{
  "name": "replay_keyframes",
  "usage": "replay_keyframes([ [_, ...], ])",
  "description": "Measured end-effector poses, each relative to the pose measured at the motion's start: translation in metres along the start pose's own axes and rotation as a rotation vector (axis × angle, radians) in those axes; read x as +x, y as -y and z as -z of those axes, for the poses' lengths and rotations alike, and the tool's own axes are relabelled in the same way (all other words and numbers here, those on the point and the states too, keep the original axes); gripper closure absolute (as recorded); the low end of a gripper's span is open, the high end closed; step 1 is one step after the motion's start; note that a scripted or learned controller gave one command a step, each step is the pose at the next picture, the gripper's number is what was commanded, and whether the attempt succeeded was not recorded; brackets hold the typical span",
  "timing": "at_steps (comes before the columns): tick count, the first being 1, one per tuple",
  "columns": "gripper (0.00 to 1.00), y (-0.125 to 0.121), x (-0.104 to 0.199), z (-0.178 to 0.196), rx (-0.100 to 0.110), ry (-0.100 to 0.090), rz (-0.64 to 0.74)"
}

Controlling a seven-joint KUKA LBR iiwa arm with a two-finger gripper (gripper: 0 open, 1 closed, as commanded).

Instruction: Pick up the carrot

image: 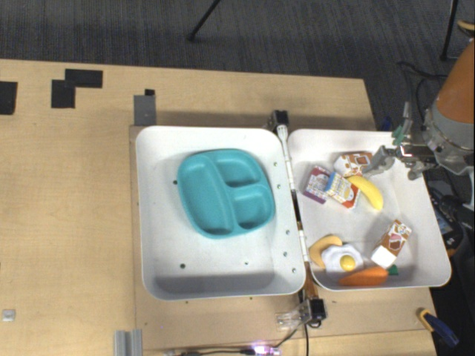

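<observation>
Right, down at the near edge of the right-hand shallow white bin [430, 221] lies the orange carrot with its green tip [365, 277], flat on its side, pointing left to right, touching the fried-egg toy with the yellow yolk [346, 259] just beyond it. A small white cube [383, 256] sits just far of the carrot's right end, and a brown-and-white carton [397, 236] stands beside that. Further back, a yellow banana [367, 190] lies slantwise against a cluster of small printed food boxes [331, 185]. Up at the far right, the grey arm with its orange band [454, 113] reaches in, its two-finger gripper [393, 158] hovering over the bin's far right corner, well apart from the carrot; its fingers stand apart with nothing between them. Over in the left-hand white bin [156, 221], a teal divided plastic plate [225, 192] rests in the middle. Both bins sit on the pale wooden bench [67, 221].
</observation>
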State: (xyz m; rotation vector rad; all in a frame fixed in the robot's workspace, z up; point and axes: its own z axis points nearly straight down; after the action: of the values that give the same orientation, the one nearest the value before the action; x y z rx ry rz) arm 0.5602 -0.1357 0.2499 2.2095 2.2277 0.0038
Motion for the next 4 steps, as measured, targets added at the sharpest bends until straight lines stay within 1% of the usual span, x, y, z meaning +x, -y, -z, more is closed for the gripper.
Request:
replay_keyframes([
  [1, 0.00, 0.060, 0.066, -0.051, 0.002, -0.003, 0.323],
  [2, 0.00, 0.067, 0.045, -0.160, -0.015, 0.003, 0.284],
  [3, 1.00, 0.064, 0.047, -0.148, -0.024, 0.004, 0.286],
  [4, 0.00, 0.064, 0.047, -0.149, -0.022, 0.003, 0.286],
])
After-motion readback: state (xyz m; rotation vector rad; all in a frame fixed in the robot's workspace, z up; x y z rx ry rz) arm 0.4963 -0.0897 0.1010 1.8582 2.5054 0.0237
